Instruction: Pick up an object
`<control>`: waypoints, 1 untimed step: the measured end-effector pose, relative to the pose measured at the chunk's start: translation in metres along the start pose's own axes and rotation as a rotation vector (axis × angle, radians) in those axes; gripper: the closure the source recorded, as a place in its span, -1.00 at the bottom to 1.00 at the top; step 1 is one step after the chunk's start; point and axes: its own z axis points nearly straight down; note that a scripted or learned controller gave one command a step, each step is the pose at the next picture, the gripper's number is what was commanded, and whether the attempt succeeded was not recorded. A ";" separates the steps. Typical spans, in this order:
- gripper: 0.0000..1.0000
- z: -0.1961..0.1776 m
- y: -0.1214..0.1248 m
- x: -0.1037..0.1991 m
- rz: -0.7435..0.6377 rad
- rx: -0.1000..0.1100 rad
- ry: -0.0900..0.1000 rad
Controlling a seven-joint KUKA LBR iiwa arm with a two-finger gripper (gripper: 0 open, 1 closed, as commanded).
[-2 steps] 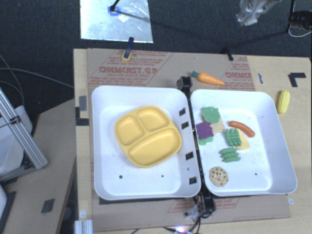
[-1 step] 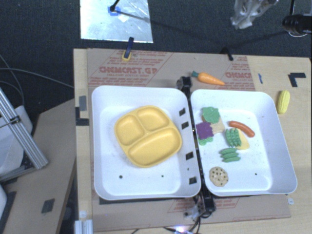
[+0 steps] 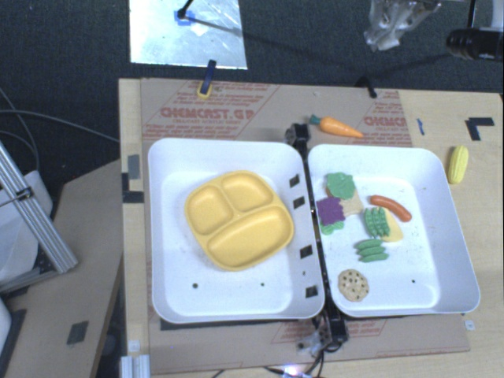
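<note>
Claw (image 3: 387, 24) raised, well behind the toys; finger state unclear. Advise descending squarely over the isolated cookie (image 3: 353, 284), nearest the front.

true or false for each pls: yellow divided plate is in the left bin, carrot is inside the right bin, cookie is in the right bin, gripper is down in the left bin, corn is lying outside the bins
1. The yellow divided plate lies in the left bin. True.
2. The carrot is inside the right bin. False: it lies on the bench above that bin's top rim.
3. The cookie is in the right bin. True, near its lower left corner.
4. The gripper is down in the left bin. False: it is at the view's top right, beyond the bench over the dark floor.
5. The corn lies outside the bins. True, just right of the right bin.
</note>
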 end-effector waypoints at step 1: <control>1.00 -0.001 -0.124 -0.032 0.008 0.002 0.001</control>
